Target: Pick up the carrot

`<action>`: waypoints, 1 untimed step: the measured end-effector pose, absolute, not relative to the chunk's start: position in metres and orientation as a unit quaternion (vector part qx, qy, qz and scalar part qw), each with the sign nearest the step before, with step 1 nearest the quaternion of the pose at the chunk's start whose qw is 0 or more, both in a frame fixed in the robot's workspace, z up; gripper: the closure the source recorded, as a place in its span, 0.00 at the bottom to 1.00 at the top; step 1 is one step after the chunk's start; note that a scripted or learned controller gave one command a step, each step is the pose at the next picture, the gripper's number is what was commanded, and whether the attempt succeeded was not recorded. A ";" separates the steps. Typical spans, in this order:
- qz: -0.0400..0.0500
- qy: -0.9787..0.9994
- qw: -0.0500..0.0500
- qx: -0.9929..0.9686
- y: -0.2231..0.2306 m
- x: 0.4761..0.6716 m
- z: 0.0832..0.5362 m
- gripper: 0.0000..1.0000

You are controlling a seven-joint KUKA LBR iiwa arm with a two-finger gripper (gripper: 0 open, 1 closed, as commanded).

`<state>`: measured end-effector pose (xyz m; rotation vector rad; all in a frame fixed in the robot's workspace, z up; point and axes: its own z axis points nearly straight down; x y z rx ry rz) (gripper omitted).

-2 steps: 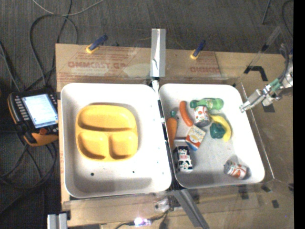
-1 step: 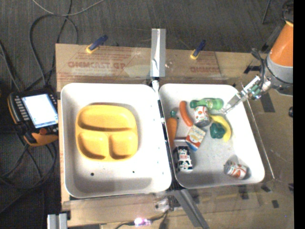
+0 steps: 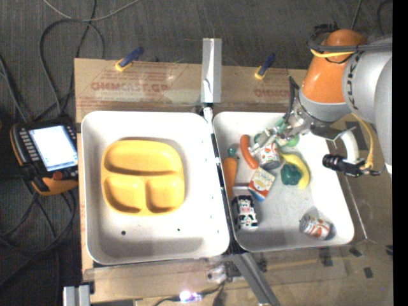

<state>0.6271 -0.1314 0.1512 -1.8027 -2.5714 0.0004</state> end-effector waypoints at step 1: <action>-0.001 -0.955 -0.002 -0.297 -0.107 0.591 0.093 0.00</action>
